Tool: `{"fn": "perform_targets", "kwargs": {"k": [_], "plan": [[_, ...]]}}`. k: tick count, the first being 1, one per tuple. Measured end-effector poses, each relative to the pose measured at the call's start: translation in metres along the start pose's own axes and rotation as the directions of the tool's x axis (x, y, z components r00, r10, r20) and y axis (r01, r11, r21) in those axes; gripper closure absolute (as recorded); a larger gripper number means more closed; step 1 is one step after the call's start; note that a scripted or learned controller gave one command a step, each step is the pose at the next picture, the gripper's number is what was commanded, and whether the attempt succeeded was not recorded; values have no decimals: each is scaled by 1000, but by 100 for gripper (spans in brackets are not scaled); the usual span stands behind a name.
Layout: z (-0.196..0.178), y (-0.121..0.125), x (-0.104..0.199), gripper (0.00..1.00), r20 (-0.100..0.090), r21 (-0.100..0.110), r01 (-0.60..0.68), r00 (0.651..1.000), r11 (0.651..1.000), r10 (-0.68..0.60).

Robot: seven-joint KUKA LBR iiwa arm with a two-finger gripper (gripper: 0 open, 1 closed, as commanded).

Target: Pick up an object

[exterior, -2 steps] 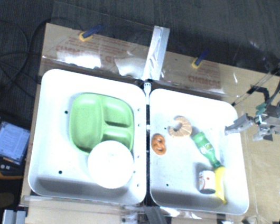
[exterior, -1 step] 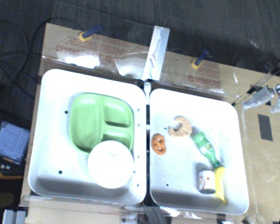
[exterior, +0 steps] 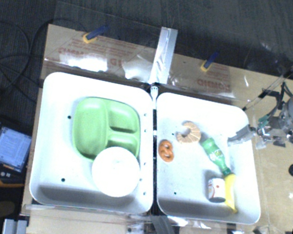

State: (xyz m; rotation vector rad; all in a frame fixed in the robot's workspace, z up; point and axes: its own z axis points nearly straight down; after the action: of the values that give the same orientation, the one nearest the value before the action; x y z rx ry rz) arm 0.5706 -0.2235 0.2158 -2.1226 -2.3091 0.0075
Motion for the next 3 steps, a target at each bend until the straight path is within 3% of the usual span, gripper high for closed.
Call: {"fn": "perform_targets", "kwargs": {"k": [1, 2, 3], "plan": [[5, -13, 5, 0, 1, -3, 153, 988, 988, -153], [119, 68, 9, 0, 0, -5, 80, 997, 997, -80], [123, 31, 8, 0, -1, -26, 141, 990, 990, -141]]}}
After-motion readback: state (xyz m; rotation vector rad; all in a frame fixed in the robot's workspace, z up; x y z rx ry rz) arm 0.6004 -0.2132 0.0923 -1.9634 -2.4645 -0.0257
